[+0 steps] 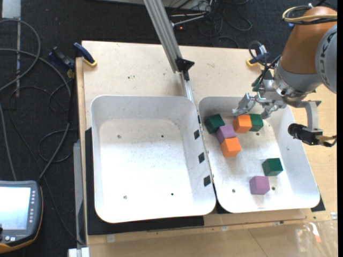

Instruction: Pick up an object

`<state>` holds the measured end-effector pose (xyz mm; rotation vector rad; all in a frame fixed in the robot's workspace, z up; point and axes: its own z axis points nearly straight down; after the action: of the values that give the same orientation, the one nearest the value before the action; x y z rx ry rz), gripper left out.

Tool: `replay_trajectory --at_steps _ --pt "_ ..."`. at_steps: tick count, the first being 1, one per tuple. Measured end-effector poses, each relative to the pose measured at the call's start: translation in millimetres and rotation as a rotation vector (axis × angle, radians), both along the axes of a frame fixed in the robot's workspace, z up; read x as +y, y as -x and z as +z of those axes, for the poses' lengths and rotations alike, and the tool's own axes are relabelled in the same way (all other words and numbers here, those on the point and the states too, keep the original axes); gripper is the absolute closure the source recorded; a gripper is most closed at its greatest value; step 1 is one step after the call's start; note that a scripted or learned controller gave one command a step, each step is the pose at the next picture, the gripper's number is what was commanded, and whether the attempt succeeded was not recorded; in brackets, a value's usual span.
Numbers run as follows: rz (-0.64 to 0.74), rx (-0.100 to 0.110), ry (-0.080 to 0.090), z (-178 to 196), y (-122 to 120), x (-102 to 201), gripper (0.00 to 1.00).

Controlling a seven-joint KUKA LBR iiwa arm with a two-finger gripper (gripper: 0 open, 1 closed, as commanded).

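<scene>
I could read little: only part of grey lettering, seemingly "KU", on the arm (327,47) at the right edge. Nothing else bore legible text.

The arm (305,47) reaches over the right bin (300,191), its jaws poised above an orange cube (243,123) that touches a green cube (256,122). Nearby lie another green cube (214,123), a purple cube (225,133) and a second orange cube (231,146); the left bin (107,111) sits beside it on the table (134,63).

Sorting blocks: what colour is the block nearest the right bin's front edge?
Purple block, clearest in the camera view.
</scene>
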<state>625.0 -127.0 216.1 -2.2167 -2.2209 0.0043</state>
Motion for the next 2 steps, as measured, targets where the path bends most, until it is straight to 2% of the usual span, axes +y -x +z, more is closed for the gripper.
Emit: replay_trajectory --at_steps 1,2 --pt "0.001 -0.005 0.001 2.9 -1.0 0.0 0.00" --pt "0.001 0.001 0.000 -50.8 2.3 10.5 0.00"
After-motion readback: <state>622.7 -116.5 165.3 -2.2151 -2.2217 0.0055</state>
